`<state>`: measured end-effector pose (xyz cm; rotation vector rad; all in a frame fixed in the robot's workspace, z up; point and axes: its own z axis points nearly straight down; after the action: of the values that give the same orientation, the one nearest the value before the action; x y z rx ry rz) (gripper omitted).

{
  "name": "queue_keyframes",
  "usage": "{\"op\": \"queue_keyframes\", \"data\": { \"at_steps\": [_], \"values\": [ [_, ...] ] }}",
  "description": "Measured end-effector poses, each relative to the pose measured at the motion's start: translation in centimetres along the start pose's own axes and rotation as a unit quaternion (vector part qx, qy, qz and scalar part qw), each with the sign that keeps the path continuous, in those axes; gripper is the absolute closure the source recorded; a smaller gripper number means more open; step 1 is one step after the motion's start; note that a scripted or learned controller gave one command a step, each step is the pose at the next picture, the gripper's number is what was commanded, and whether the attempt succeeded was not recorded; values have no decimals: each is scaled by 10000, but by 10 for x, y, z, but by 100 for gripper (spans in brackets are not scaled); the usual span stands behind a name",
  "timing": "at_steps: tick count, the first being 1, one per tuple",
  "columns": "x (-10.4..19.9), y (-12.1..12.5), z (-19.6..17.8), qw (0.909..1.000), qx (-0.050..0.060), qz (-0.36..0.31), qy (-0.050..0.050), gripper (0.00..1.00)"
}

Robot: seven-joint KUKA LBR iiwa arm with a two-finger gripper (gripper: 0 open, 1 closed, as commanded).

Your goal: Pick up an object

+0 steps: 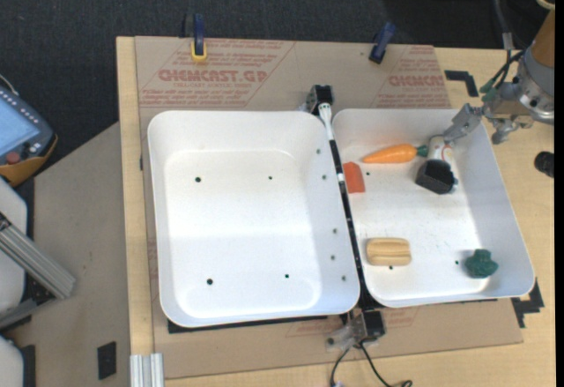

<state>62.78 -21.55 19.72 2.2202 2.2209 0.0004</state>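
None of the five objects in the right bin [507, 200] can be seen between the jaws, which hang low over that bin's far right corner at the end of the grey arm [529, 90]; whether they are released or clenched cannot be told from this slanted overhead angle. Nearest to them lies a black object [435, 176], just below and apart from the tip, with a toy carrot [390, 153] beside it, its green top pointing towards the arm. Further out, an orange block [353, 177] rests against the wall shared with the neighbouring bin, a tan loaf-shaped piece [388, 251] sits near the front, and a green lump [481, 264] occupies the front right corner. The left bin [163, 200] holds nothing to pick, and both bins rest on a cardboard sheet [229, 68] clamped to the counter. By this showing the pick is at its approach stage: everything lies flat on the bin floor, and descent, closure and lift all appear to remain, with the black object or the carrot the likeliest target.
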Motion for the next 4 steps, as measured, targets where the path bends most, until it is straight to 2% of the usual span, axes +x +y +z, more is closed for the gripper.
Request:
{"op": "queue_keyframes", "data": {
  "at_steps": [1,2,3,4],
  "values": [
    [-7,25,-141,10000,-89,-9,-36,0],
    [-6,23,-142,10000,-27,-11,-24,100],
    [14,-99,-156,10000,13,21,10,100],
    [30,-151,-117,10000,35,11,14,100]
  ]
}}
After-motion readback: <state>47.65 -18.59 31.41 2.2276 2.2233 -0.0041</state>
